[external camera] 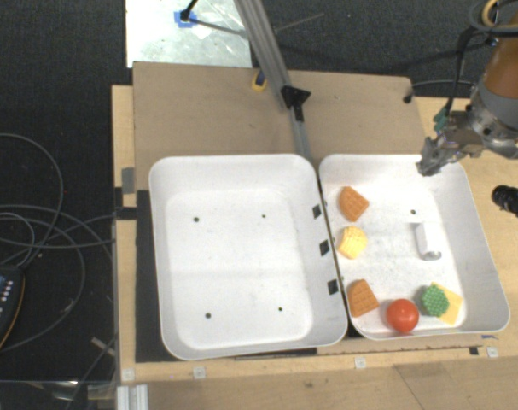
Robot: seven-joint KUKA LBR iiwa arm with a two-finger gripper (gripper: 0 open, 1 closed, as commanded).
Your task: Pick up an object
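The right bin [476, 229] holds several small toys. An orange wedge [353, 203] lies near its far left, with a yellow corn-like piece [352, 243] just below it. Another orange piece [363, 298] sits at the near left beside a red tomato [403, 315]. A green bumpy piece [433, 299] rests on a yellow slab [451, 307] at the near right. A small white block [427, 239] lies mid-right. My gripper [431, 162] hangs above the bin's far right corner, well away from all the toys, with nothing visible between its tips.
The left bin [233, 254] sits beside the right one, joined by black clips [324, 248]. A slanted grey pole [267, 49] crosses the back of the bench. Cables lie on the floor at left.
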